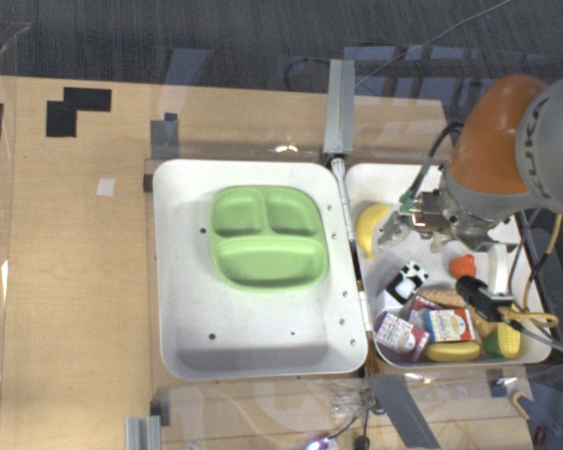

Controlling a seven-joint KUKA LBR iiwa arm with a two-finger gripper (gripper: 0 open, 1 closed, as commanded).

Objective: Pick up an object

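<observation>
Two shallow white plastic bins sit side by side on the pale wood-grain worktop (66, 251), divided by a grey metal rail (340, 111) that runs back from their shared edge. The left bin (183, 331) holds one thing: a light green divided plate (266, 235) with three smooth, rounded compartments, lying flat slightly back of the bin's middle. Bare white floor surrounds the plate on all sides, widest toward the front edge.

The right bin (375, 181) is crowded along its front. A yellow banana-like toy (371, 225) lies close to the wall shared with the left bin, toward the back. Forward of it sit a small black-and-white block (412, 276), a small orange piece (464, 265), a printed red packet (401, 334), a small carton with a red and blue label (447, 324), a yellow oblong toy (453, 351) against the front rim, and a yellow corn-like toy (508, 341) at the front right corner. These front pieces touch or overlap one another, leaving little free floor between them.

The grey arm with its glossy orange band (488, 139) reaches over the right bin's back half. The gripper (405, 221) hangs just beside the banana-like toy, on the side away from the left bin; whether the jaws are apart or together cannot be told. Nothing is visibly clamped.
</observation>
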